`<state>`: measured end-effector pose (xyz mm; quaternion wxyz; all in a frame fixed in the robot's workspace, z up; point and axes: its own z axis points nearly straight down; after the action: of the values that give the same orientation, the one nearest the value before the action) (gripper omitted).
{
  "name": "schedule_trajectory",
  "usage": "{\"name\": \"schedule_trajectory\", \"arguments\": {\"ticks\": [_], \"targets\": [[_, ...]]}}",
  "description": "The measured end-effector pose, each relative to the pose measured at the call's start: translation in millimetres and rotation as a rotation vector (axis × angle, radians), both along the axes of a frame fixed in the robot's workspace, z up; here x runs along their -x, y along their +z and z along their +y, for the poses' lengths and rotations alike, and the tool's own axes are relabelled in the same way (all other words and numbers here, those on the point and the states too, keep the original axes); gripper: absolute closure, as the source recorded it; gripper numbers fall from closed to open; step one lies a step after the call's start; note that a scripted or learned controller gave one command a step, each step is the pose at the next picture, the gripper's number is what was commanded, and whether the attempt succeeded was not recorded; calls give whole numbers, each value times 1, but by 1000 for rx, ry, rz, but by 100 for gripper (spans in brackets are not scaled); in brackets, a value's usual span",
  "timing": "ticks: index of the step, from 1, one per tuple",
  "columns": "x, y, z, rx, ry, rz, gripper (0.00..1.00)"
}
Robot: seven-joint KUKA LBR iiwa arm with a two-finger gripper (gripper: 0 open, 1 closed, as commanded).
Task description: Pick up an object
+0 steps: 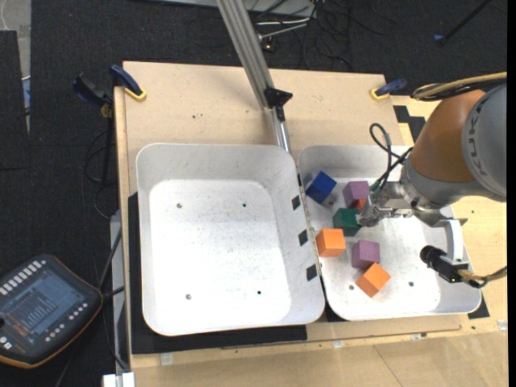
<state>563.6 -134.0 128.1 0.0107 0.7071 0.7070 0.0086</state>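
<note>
Pale wooden bench (210,103) on dark floor (64,22), two white bins — left bin (214,236), right bin (419,297) with colored blocks, gripper (367,210) low over green block (348,219) — finger state impossible to tell.

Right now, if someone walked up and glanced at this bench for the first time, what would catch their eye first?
Probably the grey and orange arm reaching in from the right, its gripper down among a cluster of coloured blocks in the right bin. The blocks stand out against the white: a blue one, two purple, a green one and two orange. The left bin beside it shows bare speckled white.
</note>
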Motion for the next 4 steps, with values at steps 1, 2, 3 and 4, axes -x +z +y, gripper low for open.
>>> {"name": "schedule_trajectory", "arguments": {"ticks": [1, 2, 3, 4], "targets": [[-1, 43, -4, -1, 2, 23, 100], [-4, 86, -6, -1, 3, 21, 100], [-15, 139, -10, 0, 4, 20, 100], [-18, 125, 40, -4, 7, 28, 100]]}}
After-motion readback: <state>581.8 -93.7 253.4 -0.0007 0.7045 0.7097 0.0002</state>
